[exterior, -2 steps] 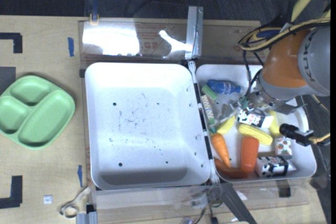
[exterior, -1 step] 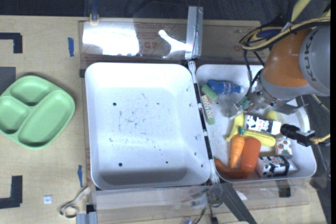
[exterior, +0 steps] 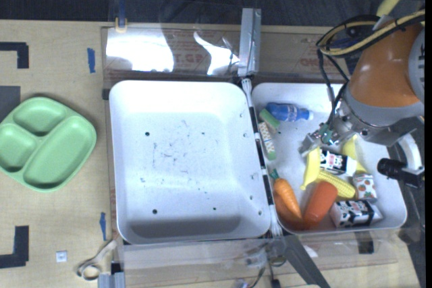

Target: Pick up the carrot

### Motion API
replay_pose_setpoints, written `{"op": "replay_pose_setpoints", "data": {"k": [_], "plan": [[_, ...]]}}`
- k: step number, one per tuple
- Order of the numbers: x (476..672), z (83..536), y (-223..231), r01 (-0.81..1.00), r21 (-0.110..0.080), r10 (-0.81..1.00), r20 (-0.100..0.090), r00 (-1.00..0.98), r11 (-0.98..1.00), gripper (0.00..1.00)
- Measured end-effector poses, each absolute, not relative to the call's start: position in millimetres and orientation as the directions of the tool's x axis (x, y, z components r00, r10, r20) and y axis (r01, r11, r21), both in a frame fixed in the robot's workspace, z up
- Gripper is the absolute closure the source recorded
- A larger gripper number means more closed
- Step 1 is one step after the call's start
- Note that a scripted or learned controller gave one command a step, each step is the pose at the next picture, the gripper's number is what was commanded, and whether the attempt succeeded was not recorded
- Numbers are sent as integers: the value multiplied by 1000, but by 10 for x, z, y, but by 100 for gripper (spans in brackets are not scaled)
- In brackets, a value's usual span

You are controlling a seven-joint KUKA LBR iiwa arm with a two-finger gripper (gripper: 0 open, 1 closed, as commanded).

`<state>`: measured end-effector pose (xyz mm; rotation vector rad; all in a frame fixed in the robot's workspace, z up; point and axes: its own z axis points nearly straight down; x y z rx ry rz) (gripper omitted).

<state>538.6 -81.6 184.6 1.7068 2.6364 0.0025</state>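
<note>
With the carrot (exterior: 286, 197) lying at the near left corner of the right bin (exterior: 398, 212), touching an orange-red sausage-shaped toy (exterior: 318, 202), the claw (exterior: 322, 138) is hovering farther right, its spread impossible to tell, needing a descent clear of that neighbour.

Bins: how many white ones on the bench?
2. The left bin sits mid-bench; the right bin adjoins it and holds the carrot and other items, with the gripper over it.
</note>
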Motion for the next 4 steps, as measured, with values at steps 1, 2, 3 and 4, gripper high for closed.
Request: {"op": "replay_pose_setpoints", "data": {"k": [1, 2, 3, 4], "plan": [[5632, 1362, -1659, 908, 3, 908, -3, -420, 420, 100], [5632, 1362, -1659, 908, 3, 908, -3, -420, 420, 0], [5148, 1166, -1665, 778, 4, 778, -2, -628, 628, 0], [5763, 861, -1936, 583, 4, 583, -6, -812, 812, 0]]}}
